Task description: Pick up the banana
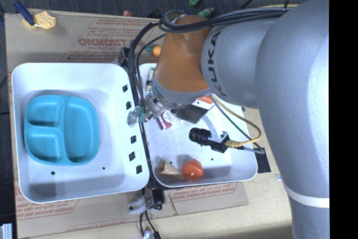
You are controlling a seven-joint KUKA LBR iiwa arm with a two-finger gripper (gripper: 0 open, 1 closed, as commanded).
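The grey arm with its orange band [182, 59] reaches over the right bin [241, 168] and hides most of its floor. My gripper [141, 115] hangs low at that bin's left wall, close to the divider between the two bins. A small pink and purple thing [164, 121] lies just to the right of the gripper. At the bin's front edge sit a red-orange round fruit [193, 169] and a tan lump [168, 169] side by side.
The left bin [67, 78] holds a blue divided plate [60, 129]. A pale yellow thing with a blue handle [40, 19] lies on the cardboard at the far left. Small green bits [199, 6] and an orange bit [157, 51] lie behind the bins.
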